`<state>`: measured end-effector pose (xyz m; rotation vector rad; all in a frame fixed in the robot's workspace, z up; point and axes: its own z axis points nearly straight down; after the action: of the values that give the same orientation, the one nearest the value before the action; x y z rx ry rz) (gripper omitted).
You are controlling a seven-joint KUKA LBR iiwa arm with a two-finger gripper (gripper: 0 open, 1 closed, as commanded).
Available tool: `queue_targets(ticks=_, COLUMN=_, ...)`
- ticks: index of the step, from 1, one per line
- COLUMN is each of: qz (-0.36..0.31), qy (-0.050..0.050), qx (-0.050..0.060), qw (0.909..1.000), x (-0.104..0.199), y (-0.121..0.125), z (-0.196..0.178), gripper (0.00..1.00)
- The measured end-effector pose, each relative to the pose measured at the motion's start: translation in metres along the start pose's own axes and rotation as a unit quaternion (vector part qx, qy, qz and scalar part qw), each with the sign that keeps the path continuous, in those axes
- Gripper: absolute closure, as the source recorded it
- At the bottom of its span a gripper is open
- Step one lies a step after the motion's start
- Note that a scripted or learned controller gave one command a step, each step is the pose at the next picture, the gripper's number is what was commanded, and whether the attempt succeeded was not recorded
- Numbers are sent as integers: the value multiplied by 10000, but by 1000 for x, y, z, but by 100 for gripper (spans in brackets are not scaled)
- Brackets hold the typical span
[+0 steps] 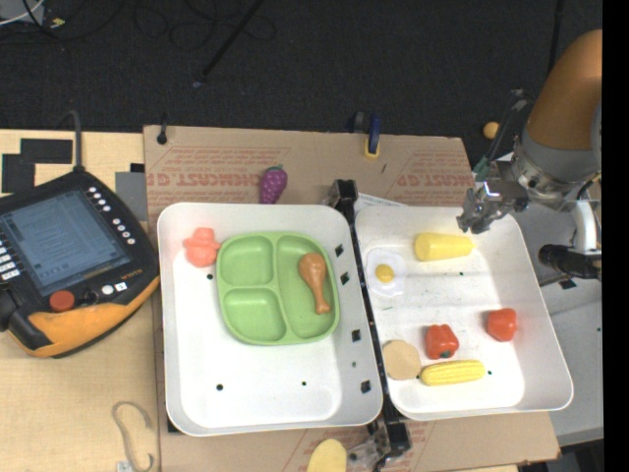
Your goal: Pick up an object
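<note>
A dark, speckled floor (295,47) stretches behind the bench, crossed by loose black cables (231,32). A sheet of brown printed cardboard (314,165) covers the benchtop, held at its far edge by a blue-and-yellow clamp (372,138). At the bench's far left, well apart from the tool, a grey control pendant (69,249) with a lit screen rests on the pale wooden tabletop (69,401). Lighting is even and flat.
</note>
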<state>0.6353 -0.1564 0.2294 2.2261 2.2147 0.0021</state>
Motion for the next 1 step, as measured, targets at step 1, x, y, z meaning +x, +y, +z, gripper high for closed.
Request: queue_targets(ticks=1, qz=-34, qy=11, qx=37, qw=10000, x=34, y=-32, z=7, gripper=100)
